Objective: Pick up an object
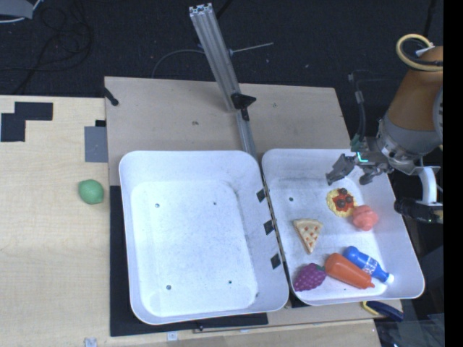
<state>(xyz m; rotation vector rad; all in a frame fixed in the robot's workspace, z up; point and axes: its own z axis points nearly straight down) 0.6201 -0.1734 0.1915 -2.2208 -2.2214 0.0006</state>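
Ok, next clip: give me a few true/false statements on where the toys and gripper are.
1. All the toy food lies in the right bin. True.
2. The gripper holds the carrot. False: it hangs open above the bin, nothing between its fingers.
3. The grapes touch the carrot. True.
4. The green ball sits in the left bin. False: it is on the bench, left of that bin.
5. The pizza slice lies against the bottle. False: they are apart.
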